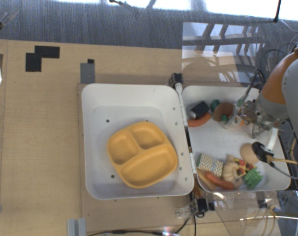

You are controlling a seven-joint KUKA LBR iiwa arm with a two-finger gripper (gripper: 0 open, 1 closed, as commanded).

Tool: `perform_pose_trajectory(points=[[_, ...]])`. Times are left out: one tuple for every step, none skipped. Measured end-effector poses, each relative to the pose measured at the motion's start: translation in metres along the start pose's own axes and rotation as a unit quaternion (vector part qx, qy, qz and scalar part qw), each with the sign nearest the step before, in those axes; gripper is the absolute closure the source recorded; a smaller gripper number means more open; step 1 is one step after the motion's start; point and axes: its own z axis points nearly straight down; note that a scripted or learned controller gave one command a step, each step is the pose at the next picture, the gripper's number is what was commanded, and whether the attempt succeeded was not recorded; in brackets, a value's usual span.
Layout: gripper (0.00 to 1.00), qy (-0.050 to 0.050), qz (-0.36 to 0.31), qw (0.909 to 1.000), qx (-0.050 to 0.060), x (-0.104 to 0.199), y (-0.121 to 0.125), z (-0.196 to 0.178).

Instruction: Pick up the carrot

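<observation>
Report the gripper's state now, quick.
Gripper: cannot be told. It sits low at the far side of the right bin, beside a brown round item, apart from the carrot at the near edge.

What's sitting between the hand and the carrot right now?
In the camera view, the hand hovers near the right bin's far end; the carrot lies at the near edge. Between them is bare white bin floor, with a tan rounded toy just beside the line.

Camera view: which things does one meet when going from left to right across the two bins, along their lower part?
Left bin → yellow divided plate → right bin → patterned square packet → carrot → green toy
</observation>
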Motion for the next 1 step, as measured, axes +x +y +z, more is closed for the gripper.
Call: perform_pose_trajectory(points=[[0.00,0.002,0.121,0.9926,0.003,-0.0046,0.0159,0.0011]])
